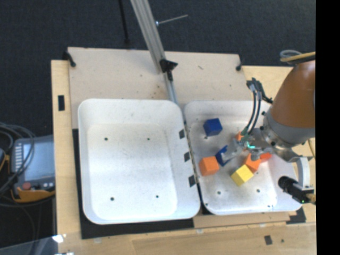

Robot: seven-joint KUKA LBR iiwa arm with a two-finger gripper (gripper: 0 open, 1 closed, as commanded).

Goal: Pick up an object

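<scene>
The right bin [234, 203] holds several blocks. A blue cube [212, 126] lies near its back. A smaller blue block [221, 154] sits beside an orange cube [209, 165] at the bin's left side. A yellow cube [243, 174] lies toward the middle. Another orange block [254, 162] is partly hidden under the gripper [248, 149], which hangs low over the middle of the right bin, just above and right of the yellow cube. The arm's orange band and grey wrist cover the bin's right part.
The left bin [133, 158] stands beside the right one, their rims touching along the middle. A slanted aluminium post [151, 33] rises from behind the bins. A pendant with cables [29, 166] lies off the bench's left edge.
</scene>
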